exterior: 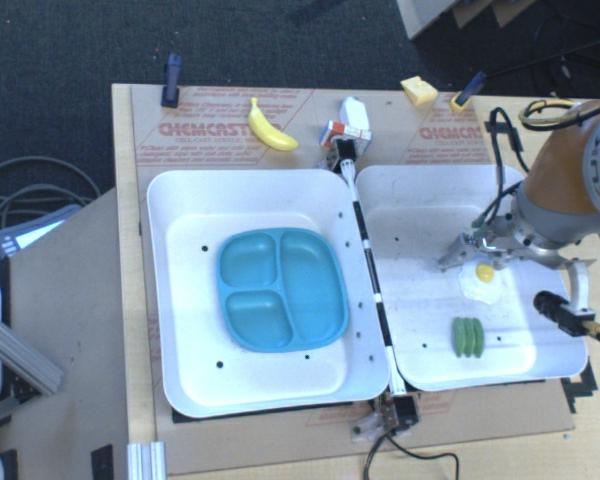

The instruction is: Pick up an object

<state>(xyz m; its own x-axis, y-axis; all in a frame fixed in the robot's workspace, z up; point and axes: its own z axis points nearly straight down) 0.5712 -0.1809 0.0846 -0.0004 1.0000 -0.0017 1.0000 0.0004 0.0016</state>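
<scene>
The surface (pixel 230 133) is a tan board with red lettering, carrying two shallow white bins side by side. The left bin (pixel 180 228) holds a blue divided plate (pixel 280 288) with three compartments, lying flat near the bin's centre. The right bin (pixel 420 208) holds two loose items: a fried-egg toy (pixel 483 280), white with a yellow yolk, and a green ridged object (pixel 468 336) lying nearer the front wall, apart from the egg.

The arm (pixel 570 183) enters from the right, its orange band above the grey wrist, and reaches down into the right bin. The pincer (pixel 477 252) sits directly above and just beside the fried-egg toy, at its upper edge. Whether it is spread or pressed together cannot be told at this angle, and nothing is visibly gripped.

Outside the bins, along the far edge of the surface: a yellow banana (pixel 270 128) behind the left bin, a small white and red-marked item (pixel 348 128) at the junction of the two bins, a yellow wedge (pixel 418 90), and two blue clamps (pixel 171 78) at the board's rear edge.
</scene>
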